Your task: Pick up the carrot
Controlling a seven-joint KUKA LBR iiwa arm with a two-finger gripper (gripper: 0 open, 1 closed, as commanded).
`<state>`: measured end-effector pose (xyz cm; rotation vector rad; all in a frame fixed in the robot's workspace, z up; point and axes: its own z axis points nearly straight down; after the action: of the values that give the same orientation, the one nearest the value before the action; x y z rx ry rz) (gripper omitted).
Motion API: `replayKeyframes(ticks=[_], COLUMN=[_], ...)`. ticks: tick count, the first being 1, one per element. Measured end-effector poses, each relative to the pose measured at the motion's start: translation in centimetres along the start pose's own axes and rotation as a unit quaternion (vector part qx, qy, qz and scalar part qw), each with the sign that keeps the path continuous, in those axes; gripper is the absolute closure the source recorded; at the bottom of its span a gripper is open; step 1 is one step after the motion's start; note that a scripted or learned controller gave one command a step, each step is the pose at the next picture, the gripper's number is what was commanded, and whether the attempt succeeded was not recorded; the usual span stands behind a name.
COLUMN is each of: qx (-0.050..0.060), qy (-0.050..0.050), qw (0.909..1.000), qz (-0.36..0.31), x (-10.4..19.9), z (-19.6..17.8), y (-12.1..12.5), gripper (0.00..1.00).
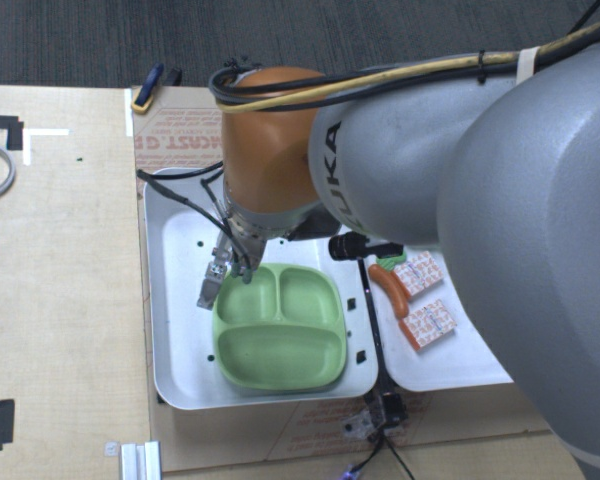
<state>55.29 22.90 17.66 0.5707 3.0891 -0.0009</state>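
Green divided plate [280, 333] fills the left bin [175, 298]; my pincer [223, 271] hangs at its upper-left edge, fingers spread, pinching nothing. I should cross to the right bin [460, 363] and straddle the carrot [388, 288] beside the wrapped packets [427, 323].

Even, bright overhead light, soft shadows, mild glare on the arm [500, 168], slightly grainy.

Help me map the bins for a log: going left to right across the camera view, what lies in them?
gripper → green divided plate → carrot → wafer packets
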Motion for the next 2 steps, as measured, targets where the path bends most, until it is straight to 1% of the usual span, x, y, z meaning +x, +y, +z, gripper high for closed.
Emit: replayKeyframes(ticks=[1, 2], qx=[-0.001, -0.001], qy=[-0.001, -0.002], qw=[0.9906, 0.9997], qz=[0.137, -0.023], x=[-4.0, -10.2], z=[-5.6, -2.2], y=[1.5, 1.0], gripper=[0.0, 0.0])
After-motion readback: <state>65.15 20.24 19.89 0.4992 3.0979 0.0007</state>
